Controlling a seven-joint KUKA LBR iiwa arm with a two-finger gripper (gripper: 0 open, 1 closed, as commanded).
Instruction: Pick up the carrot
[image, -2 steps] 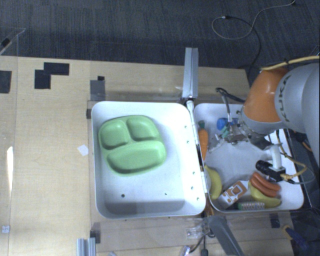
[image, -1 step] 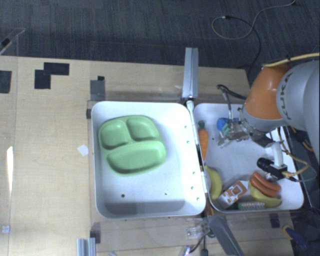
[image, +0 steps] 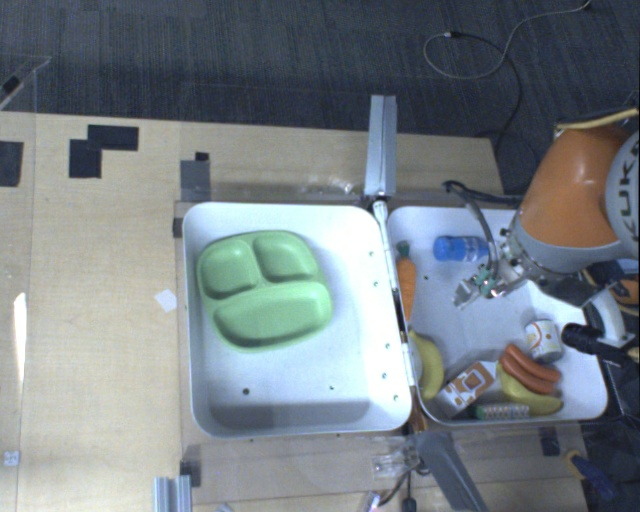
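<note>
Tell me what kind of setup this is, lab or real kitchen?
Most likely a robotics lab bench, not a kitchen. Two white bins sit clamped to a wooden bench, the KUKA arm reaches in over toy food like the carrot and banana, and loose cables lie on grey carpet.

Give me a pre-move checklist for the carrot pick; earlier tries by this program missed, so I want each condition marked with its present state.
1. Carrot located: ok, it lies lengthwise against the left wall of the right bin.
2. Gripper over the carrot: not ok, it sits to the carrot's right, near the blue bottle.
3. Fingers ready to grasp: cannot tell, they are too small and blurred.
4. Room around the carrot: not ok on one side, since the bin wall and divider crowd it; the banana lies just below it.
5. Carrot held: not ok, it rests on the bin floor.
6. Path from gripper to carrot: ok, bare bin floor lies between them.
</note>
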